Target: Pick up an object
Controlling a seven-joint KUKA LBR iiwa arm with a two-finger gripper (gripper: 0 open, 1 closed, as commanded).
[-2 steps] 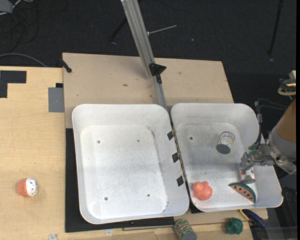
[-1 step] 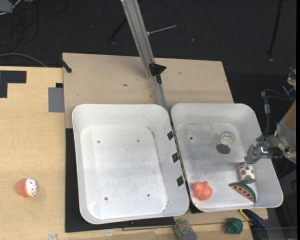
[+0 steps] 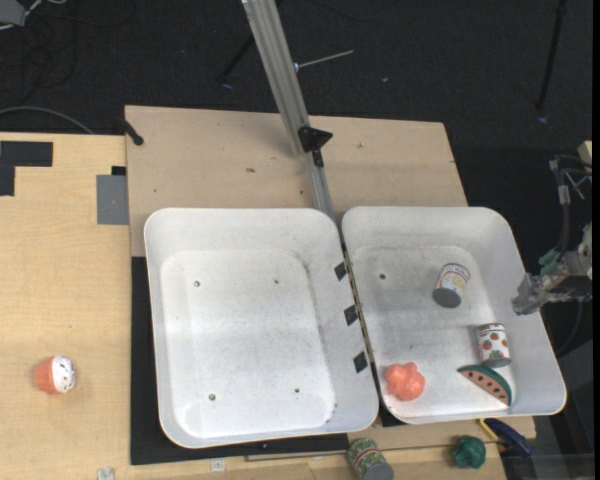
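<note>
Where the grey gripper (image 3: 542, 290) overhangs the right white bin's (image 3: 420, 230) right edge, finger state indeterminable; nothing visibly held.

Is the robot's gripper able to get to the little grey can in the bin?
Probably yes. The gripper sits at the right bin's right edge, and the grey can lies on its side just beyond it with bare bin floor between. The strawberry can lies nearer the front, off that path.

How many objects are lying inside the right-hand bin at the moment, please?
4: a grey can mid-bin, a strawberry-print can near the right wall, a watermelon slice and an orange-red toy along the front.
</note>
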